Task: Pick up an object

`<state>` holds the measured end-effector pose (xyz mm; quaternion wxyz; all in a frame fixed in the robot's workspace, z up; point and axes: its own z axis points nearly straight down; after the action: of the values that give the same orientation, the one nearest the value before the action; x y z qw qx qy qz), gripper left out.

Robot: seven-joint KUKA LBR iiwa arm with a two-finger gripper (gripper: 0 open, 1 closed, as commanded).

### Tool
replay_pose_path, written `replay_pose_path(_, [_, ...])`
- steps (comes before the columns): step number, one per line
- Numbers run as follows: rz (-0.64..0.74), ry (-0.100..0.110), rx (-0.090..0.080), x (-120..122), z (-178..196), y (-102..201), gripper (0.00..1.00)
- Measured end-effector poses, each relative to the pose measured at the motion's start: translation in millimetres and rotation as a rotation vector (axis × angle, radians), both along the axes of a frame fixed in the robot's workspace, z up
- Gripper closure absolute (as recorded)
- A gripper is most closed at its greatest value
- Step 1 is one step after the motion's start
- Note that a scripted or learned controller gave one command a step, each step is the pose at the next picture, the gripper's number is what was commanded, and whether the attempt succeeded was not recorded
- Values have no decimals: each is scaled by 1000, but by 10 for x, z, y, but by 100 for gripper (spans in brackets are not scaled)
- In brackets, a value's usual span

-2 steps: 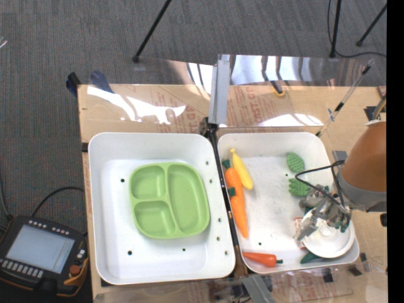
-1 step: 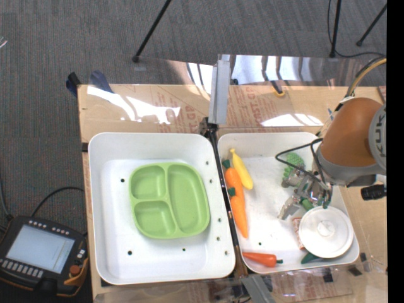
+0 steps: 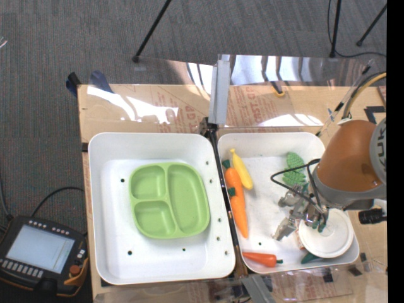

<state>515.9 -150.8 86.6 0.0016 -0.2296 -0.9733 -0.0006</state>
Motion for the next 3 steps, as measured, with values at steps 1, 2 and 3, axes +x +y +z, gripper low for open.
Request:
replay_pose_path(1, [-105, -4, -1, 109, 12, -608, 0])
replay_pose_path(2, [-95, -5, 2, 723, 10, -9, 0])
replay_pose_path(3, [-151, -6, -3, 1068, 22, 735, 0])
